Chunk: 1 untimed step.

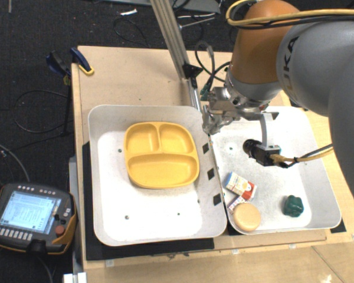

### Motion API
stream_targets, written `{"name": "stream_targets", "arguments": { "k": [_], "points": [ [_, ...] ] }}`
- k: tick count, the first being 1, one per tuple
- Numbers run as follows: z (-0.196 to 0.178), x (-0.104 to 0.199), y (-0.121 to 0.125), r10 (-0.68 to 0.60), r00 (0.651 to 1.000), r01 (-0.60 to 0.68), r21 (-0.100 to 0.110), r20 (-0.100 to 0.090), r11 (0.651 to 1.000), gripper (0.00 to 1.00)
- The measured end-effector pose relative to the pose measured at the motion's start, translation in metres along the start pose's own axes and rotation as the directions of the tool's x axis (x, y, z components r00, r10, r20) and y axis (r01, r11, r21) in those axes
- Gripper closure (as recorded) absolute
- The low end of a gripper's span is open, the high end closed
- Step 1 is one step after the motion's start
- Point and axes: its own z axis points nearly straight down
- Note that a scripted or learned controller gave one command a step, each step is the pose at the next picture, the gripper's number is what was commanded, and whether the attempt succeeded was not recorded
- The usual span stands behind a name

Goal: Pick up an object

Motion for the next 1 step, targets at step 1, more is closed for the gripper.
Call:
{"name": "stream_targets", "arguments": {
  "k": [1],
  "points": [
    [0.0034, 0.0462, -0.0026, 0.001, 1.0, -0.001, -0.001, 0.0, 1.0, 1.0]
  ]
}}
